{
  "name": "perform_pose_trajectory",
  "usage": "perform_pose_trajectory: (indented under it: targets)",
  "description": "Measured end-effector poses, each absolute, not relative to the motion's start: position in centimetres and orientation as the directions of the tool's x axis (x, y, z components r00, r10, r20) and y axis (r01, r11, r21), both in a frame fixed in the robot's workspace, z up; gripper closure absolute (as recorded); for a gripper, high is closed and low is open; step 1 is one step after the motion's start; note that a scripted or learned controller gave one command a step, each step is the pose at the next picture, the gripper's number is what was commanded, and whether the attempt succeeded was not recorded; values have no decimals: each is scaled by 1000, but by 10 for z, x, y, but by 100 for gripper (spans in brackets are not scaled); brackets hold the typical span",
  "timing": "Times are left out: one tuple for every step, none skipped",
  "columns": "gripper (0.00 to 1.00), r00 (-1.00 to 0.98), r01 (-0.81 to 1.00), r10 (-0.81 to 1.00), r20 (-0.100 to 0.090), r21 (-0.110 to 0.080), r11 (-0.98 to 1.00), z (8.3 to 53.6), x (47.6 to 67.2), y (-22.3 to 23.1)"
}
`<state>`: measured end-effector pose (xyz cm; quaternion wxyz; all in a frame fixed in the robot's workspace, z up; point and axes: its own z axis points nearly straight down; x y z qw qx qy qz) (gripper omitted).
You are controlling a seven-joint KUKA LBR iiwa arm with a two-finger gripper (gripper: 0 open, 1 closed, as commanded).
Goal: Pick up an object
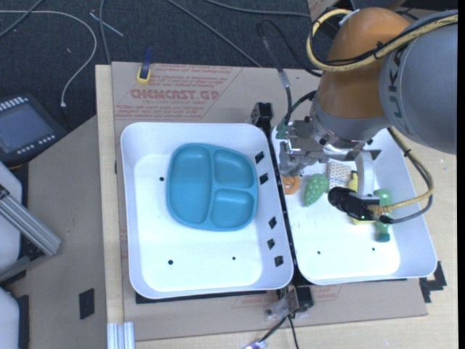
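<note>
Green, knobbly grapes (pixel 316 189) look light and rubbery (probably a toy); pinch across the narrow middle. Gripper (pixel 292 160) hangs just beside; its opening cannot be told.

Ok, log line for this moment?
arm: over right bin | gripper: above orange piece | left bin: blue divided plate | nearby: green bumpy piece

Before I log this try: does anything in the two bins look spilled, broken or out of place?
Nothing stands out. The blue divided plate lies flat, open side up, in the left bin. A green bumpy piece and an orange piece lie in the right bin. No spill or damage shows.
</note>
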<state>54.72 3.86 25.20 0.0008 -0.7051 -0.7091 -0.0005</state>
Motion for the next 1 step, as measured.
perform_pose_trajectory:
  targets:
    - [100,-4,1000,1000,1,1,4,228,572,79]
